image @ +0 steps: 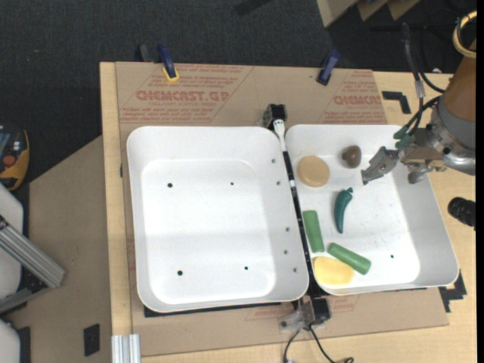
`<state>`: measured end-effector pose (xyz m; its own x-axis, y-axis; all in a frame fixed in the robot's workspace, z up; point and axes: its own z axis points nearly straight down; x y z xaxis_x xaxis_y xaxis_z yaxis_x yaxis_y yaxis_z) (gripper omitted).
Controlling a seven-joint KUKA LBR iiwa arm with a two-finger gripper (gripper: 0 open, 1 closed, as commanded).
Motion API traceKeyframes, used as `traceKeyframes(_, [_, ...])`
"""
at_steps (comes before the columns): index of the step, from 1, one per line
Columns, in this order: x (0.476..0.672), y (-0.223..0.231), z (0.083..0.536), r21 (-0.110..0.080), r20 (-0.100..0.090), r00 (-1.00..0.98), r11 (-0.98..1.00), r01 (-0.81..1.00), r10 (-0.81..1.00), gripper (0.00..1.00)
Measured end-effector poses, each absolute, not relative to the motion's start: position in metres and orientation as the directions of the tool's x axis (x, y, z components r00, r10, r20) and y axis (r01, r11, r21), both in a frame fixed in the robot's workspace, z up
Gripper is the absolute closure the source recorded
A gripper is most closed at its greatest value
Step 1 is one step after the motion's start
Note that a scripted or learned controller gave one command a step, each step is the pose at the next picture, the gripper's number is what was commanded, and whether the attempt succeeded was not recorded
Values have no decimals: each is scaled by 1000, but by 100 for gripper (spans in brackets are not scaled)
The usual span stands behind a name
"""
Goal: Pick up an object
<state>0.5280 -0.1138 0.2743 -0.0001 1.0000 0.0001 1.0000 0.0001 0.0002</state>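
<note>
Gripper [395,169] above the right bin [423,225], fingers spread apart, nothing between them, near a brown lump [351,155], cardboard-topped bench [227,89], dark floor.

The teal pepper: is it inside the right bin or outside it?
Inside: the teal pepper lies on the right bin's floor, within its rim.

The left white shallow plastic bin [204,218] offers an unobstructed floor. In the right white shallow plastic bin [423,240], obstacles crowd the left half: a round tan disc [313,171], a small brown lump [351,155], a dark green pepper-shaped piece [342,207], a light green stick [313,231], a green cylinder [349,258] and a yellow rounded piece [333,271]. The right half of its floor is open. The two-finger gripper [393,167] overhangs the upper right part.
</note>
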Motion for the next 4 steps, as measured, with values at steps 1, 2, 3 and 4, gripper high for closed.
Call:
traceKeyframes(1, [529,-114,285,3,-1,-1,1,1000,1000,100])
traceKeyframes(2, [477,-56,253,-8,4,-4,4,1000,1000,100])
traceKeyframes(3, [494,14,285,4,1,-8,8,1000,1000,100])
traceKeyframes(4, [525,22,349,9,0,-3,3,1000,1000,100])
